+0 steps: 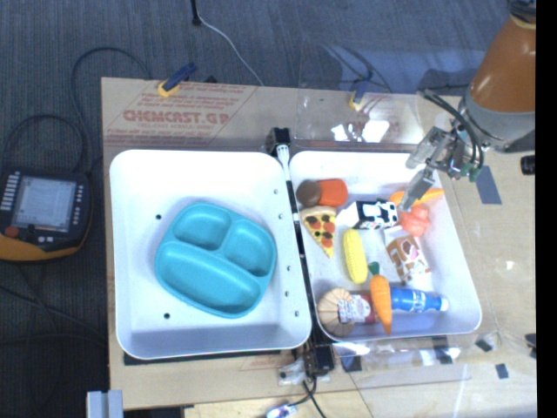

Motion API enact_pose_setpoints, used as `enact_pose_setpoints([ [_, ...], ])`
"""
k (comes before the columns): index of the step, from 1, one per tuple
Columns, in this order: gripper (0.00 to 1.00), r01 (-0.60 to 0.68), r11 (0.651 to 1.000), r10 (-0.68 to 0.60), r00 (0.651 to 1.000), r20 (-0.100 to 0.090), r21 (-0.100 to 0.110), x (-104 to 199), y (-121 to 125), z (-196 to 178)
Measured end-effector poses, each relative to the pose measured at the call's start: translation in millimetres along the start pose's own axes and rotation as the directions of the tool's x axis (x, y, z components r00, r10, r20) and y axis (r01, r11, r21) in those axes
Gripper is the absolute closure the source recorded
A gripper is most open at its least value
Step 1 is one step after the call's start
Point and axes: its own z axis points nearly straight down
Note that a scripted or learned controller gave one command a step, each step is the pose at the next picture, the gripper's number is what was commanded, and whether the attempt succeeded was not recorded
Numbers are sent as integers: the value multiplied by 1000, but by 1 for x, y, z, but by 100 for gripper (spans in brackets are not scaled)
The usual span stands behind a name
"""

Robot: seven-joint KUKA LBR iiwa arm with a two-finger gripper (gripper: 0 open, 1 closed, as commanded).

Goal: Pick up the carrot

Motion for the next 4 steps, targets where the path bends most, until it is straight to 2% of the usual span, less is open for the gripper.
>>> enact_pose_setpoints([
  [1, 0, 85, 996, -85, 996, -31, 4, 100, -7, 99],
  [2, 0, 139, 990, -139, 990, 13, 0, 138, -9, 132],
  [3, 0, -229, 973, 229, 973, 10, 0, 156, 16, 133],
  [4, 100, -226, 974, 226, 974, 6, -5, 155, 19, 119],
])
